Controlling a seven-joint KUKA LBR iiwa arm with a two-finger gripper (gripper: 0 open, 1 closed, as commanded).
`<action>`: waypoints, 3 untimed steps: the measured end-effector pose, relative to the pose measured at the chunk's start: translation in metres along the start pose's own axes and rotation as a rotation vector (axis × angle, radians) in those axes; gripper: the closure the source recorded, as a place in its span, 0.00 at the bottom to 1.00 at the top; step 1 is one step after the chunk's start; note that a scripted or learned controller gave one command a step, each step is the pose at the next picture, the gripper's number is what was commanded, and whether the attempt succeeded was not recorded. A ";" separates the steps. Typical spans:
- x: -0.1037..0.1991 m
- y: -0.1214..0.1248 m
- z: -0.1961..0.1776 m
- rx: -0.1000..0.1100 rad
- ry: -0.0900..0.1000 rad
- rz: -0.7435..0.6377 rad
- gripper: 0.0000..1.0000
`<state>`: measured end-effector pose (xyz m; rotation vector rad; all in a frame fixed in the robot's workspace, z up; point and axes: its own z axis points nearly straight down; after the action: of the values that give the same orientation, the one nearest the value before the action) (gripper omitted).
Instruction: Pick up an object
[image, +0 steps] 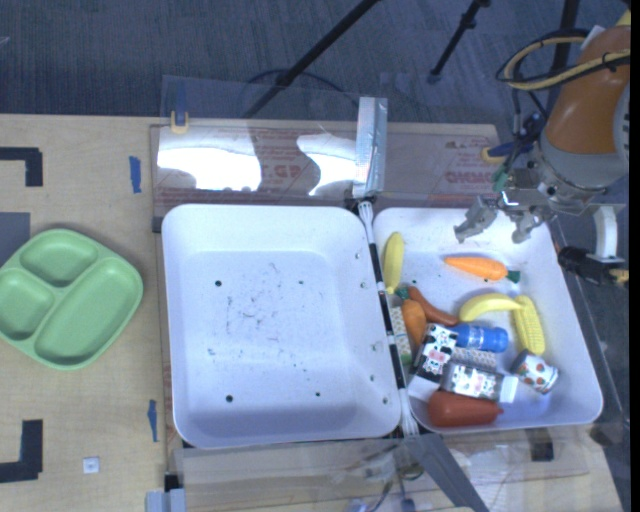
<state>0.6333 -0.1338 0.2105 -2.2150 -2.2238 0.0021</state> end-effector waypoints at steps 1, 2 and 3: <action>-0.025 -0.019 0.087 0.000 0.000 0.043 0.00; -0.053 0.034 0.127 0.000 0.000 0.007 0.00; -0.053 0.032 0.120 0.011 -0.002 0.003 1.00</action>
<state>0.6656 -0.1864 0.0900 -2.2134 -2.2158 0.0168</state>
